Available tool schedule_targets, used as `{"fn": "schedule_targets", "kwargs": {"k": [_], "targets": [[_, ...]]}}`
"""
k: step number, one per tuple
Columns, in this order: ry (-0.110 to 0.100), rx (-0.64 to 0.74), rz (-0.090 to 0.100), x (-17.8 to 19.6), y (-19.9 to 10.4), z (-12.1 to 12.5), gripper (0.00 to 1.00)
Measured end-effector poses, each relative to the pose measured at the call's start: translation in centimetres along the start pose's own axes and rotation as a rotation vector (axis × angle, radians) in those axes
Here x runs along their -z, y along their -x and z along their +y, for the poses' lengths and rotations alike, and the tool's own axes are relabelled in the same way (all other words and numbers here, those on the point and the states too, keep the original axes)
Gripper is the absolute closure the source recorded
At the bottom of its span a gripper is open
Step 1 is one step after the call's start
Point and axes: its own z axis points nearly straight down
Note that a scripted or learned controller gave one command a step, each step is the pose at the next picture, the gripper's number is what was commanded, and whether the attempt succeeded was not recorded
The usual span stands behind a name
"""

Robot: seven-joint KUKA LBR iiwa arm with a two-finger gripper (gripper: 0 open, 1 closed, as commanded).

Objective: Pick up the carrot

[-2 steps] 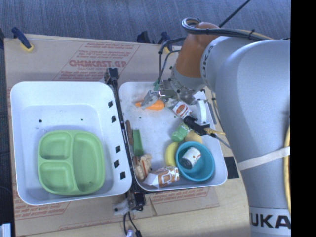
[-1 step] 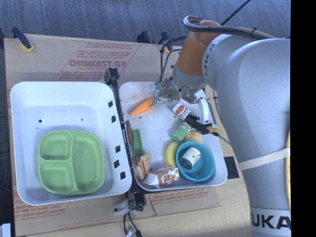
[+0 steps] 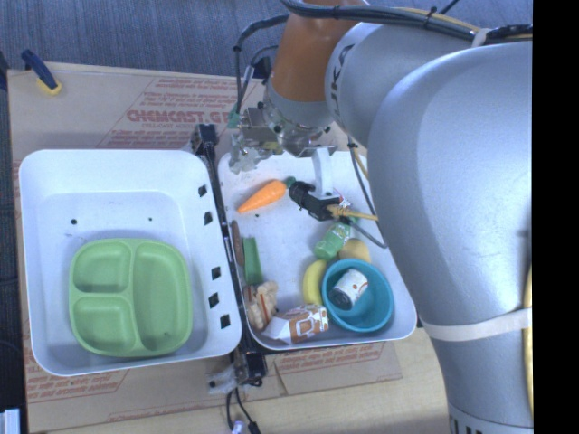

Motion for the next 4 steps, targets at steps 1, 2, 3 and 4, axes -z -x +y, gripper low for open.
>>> {"fn": "schedule_targets", "kwargs": {"k": [1, 2, 3, 4], "targets": [[-0.012, 0.040, -0.002, -0.5, -4.2, -10.0, 1.00], [-0.012, 0.132, -0.001, 0.8, -11.0, -17.9, 1.00], [-0.004, 0.333, -0.004, 5.6, 0.6, -16.7, 1.00], [-0.008, 0.942, 0.003, 1.9, 3.0, -15.6, 1.00]]}}
